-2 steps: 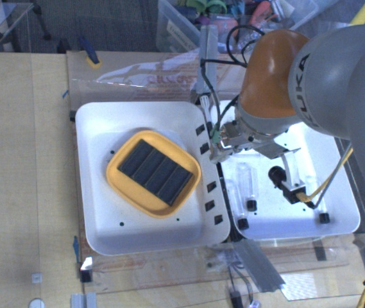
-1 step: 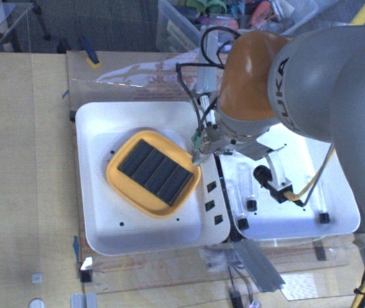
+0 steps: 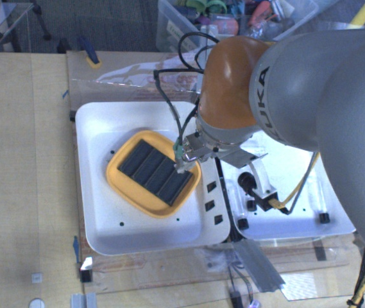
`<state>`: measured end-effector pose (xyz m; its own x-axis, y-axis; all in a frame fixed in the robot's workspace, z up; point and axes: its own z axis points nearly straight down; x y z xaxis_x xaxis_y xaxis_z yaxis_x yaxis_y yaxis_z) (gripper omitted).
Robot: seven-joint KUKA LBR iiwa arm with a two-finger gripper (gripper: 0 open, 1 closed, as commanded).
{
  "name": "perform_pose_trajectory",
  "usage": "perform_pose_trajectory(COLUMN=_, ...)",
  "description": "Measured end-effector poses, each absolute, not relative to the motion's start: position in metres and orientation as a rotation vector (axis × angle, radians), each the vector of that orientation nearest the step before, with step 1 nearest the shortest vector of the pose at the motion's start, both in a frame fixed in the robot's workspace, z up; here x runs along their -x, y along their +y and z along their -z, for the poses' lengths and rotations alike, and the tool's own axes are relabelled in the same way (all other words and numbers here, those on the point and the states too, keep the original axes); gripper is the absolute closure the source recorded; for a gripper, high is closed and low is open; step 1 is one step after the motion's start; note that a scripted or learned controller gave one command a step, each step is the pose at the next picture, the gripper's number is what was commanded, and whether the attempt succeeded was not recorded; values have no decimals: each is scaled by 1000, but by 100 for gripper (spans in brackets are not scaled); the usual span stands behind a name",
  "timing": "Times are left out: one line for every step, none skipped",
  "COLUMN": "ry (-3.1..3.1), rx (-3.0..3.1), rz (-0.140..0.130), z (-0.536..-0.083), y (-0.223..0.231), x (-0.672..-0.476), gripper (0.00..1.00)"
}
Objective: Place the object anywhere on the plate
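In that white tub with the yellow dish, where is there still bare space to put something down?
In the left bin, bare white floor runs along the left wall beside the yellow plate, across the front below it, and in the back corner above it. The dark ridged block fills the plate's middle. The plate's right edge is crowded, with the gripper over it.

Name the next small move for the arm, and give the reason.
Probably a short lift straight up. The gripper sits low over the right edge of the yellow plate, on which a dark ridged object lies; rising would show whether anything comes with it.
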<state>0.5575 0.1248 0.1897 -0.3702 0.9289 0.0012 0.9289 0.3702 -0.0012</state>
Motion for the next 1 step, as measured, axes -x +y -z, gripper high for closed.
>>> perform_pose_trajectory(ry=-2598, rx=1762, rz=-2, z=-189, y=124, x=-557, gripper=0)
